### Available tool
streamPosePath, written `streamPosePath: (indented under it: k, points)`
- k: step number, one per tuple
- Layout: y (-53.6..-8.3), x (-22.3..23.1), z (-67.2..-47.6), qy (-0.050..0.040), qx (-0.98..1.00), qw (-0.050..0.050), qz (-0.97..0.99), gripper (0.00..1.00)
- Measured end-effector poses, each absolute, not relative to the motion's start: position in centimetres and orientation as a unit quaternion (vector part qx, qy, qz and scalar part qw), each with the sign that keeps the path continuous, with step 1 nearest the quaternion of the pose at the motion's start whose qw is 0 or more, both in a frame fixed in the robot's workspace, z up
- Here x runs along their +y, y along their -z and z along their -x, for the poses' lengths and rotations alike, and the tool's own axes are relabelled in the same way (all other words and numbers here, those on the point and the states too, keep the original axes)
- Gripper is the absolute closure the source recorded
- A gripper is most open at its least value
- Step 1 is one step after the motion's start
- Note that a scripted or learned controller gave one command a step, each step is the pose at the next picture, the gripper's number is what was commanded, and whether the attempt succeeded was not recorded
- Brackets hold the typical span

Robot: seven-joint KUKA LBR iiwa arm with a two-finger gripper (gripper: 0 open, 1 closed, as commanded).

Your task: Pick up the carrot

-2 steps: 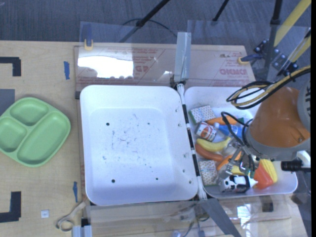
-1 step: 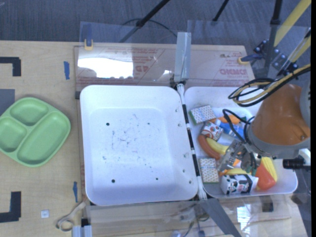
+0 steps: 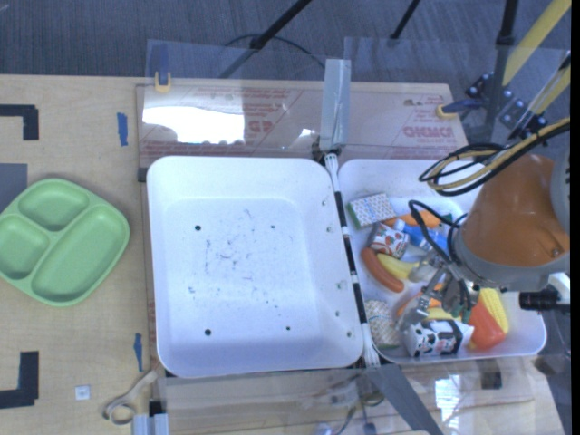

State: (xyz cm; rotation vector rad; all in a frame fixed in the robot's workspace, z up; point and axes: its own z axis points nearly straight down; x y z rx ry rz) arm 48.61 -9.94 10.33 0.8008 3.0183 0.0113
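The arm (image 3: 507, 229) reaches into the right bin (image 3: 530, 343), which is full of toys. The gripper (image 3: 433, 290) is low down among them, in the middle of the bin. A thin orange thing (image 3: 442, 285), likely the carrot, sits right at the gripper, but the toys crowd it and it is hard to be sure. It is not clear if the gripper is wide, narrow or holding it. A hot dog (image 3: 381, 272) lies just left. A cow box (image 3: 435, 338) lies just below. The left bin (image 3: 245, 261) sits beside.
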Motion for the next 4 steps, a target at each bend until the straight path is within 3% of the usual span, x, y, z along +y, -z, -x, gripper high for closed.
streamPosePath:
  k: [1,2,3,4]
  points:
    - [-9.7,-11.4,-55.8,-0.0007,0.957,0.002,-0.289,0.00]
    - [-8.8,-12.6,-50.5,-0.0017,0.862,0.003,-0.507,0.00]
    - [-9.9,-12.7,-50.7,-0.0027,0.862,0.006,-0.507,1.00]
    - [-26.3,-3.2,-53.8,-0.0003,0.829,0.001,-0.559,1.00]
